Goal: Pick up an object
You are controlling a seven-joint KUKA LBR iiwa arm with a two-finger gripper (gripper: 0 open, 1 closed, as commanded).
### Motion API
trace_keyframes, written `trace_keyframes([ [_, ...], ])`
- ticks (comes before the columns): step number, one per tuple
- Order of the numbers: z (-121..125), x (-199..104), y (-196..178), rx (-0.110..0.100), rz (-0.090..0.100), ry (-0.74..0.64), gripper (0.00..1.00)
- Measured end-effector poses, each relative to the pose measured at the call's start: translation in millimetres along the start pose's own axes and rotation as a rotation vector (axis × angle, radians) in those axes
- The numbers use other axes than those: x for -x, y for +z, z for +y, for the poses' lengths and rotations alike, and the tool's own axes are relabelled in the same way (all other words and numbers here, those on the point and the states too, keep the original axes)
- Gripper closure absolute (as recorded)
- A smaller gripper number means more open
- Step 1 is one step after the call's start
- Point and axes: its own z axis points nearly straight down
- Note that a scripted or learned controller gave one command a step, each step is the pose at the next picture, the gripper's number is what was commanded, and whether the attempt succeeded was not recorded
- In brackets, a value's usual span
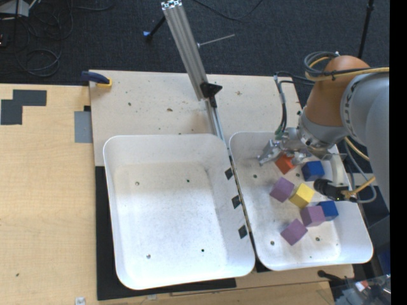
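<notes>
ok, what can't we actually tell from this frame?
- Gripper in the camera view: too small and cluttered to read how it stands, or whether it holds the orange block next to it.
- Arm: its base is cut off by the right edge.
- Upper blue block: partly covered by the wrist and cables.
- Lower blue block: tucked behind a purple block, so contact is unclear.

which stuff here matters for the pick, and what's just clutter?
In play: gripper, orange cube just under it, two blue cubes, yellow cube, three purple cubes, right bin.

Lying about: left bin, aluminium bar, blue clamp.
</notes>
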Motion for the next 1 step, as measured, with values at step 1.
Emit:
trace_keyframes([
  [1, 0.0, 1.6, -7.9, 0.0, -0.002, 0.004, 1.0],
])
